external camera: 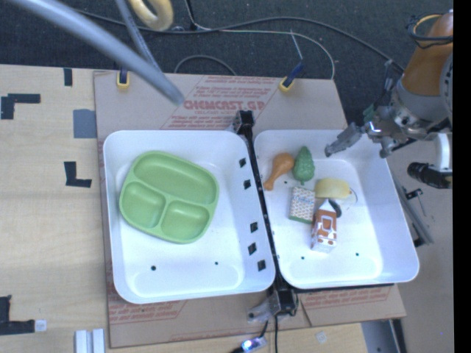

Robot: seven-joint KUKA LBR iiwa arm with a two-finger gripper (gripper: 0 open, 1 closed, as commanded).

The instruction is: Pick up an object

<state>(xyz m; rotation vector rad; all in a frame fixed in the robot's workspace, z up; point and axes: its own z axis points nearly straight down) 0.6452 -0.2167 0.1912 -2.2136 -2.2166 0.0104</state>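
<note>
Object to pick: none in hand yet. Candidates sit clustered in the right bin (383, 256), toward its far-left part near the divider. Your gripper (337, 144) hangs over that bin's far-right corner, well apart from the cluster; you can't tell from this angle whether the fingers are spread or pressed together, and nothing shows between them.

Working outward: nearest is the yellow piece (333, 188), then the green lump (304, 165) touching or just beside the orange drumstick-shaped toy (277, 169). Below those, the patterned packet (301, 204) and the small carton (325, 229) lie just beside each other.

My read: the tight packing makes a clean two-finger grasp harder. The yellow piece has the most free edge, so it's probably your best shot.

The left bin (118, 271) holds a green divided tray (169, 196), likely the drop side.
</note>
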